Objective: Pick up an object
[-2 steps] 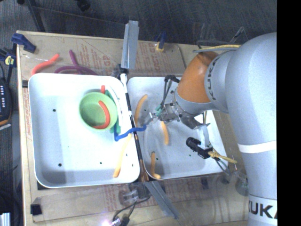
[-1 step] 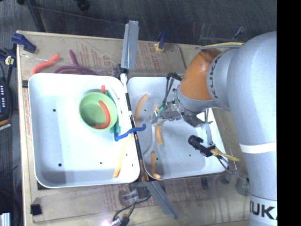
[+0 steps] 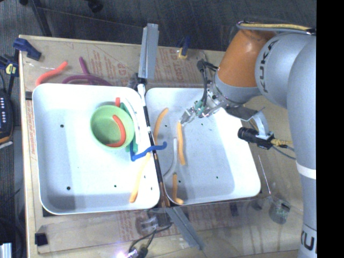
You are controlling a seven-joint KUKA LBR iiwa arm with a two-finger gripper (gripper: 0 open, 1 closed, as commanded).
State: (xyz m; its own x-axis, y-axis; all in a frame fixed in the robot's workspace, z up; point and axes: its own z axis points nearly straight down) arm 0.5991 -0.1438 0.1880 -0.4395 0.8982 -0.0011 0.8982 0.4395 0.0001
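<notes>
Two white bins (image 3: pixel 64 192) sit on a wooden bench (image 3: pixel 97 58) above dark floor (image 3: pixel 177 4).

The grey arm reaches in from the right, its orange band bent above the far edge of the right bin (image 3: pixel 247 184). The end effector (image 3: pixel 189 116) points down and leftward over that bin's upper left part, near its far wall.
</notes>
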